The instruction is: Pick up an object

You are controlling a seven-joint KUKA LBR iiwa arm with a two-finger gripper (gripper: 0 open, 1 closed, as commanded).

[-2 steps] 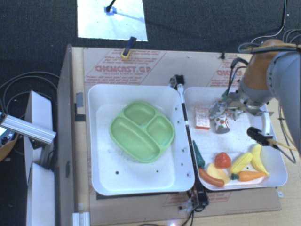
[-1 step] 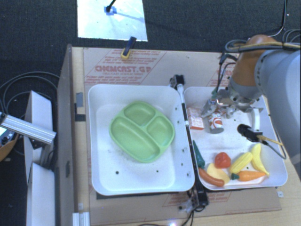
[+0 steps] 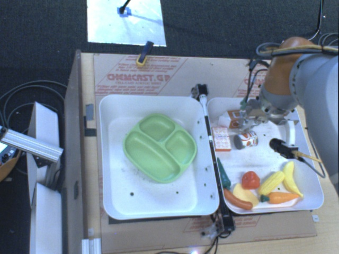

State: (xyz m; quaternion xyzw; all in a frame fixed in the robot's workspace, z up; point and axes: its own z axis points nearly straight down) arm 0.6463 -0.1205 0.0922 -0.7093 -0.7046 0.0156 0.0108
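The gripper [image 3: 244,125] hung low in the right bin [image 3: 312,194], upper right of the frame, directly above a small can [image 3: 246,139] lying on its side, long axis left-right. Its opening could not be told.

Dark carpet [image 3: 37,30] surrounds the bench [image 3: 159,73], whose top reads CHEMCAST GP. A pale floor sheet [image 3: 126,15] lies at 12 o'clock; black cables [image 3: 21,102] and white boxes [image 3: 45,157] at 9 o'clock.

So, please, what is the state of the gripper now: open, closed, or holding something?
Gripper: low in the right bin, over the small can; cannot be told.
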